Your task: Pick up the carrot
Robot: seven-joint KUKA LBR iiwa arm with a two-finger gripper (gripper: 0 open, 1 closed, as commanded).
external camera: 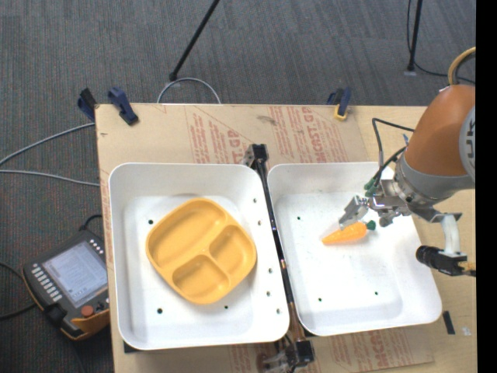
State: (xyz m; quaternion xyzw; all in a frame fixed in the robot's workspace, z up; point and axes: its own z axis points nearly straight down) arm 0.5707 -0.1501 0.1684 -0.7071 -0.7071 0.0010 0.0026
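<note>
Carrot alone in right bin, yellow tray in left bin.

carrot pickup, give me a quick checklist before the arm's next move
1. Carrot lies in the right bin: ok.
2. Gripper is at the carrot, just above its upper edge in the camera view: ok.
3. Fingers straddle the carrot: cannot tell.
4. Carrot is off the bin floor: not ok, it looks to be lying flat.
5. Nothing else is near the carrot; the yellow plate sits in the left bin: ok.
</note>
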